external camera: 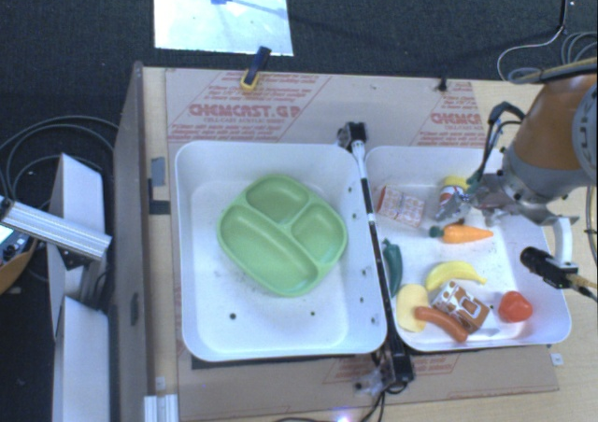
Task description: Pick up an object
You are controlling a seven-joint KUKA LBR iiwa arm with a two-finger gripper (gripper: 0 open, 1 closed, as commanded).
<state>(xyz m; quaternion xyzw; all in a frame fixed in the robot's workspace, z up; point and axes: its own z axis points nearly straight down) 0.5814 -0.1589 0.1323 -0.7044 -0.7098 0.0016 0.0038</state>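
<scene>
Green tray point(282, 234), left bin point(201, 322), pincer point(461, 203) above carrot point(467, 234)

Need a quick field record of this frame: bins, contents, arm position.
left bin: shallow white bin holding a green three-compartment plate
right bin: shallow white bin with toy food
items: orange carrot, yellow banana, red tomato, brown sausage, green pepper, red-printed packet
arm: over right bin's far right, near the carrot
gripper: state unclear

Divided plate point(282, 234) in left bin point(201, 317); carrot point(465, 234), banana point(454, 273), perhaps tomato point(515, 306) in right bin point(551, 317).
</scene>
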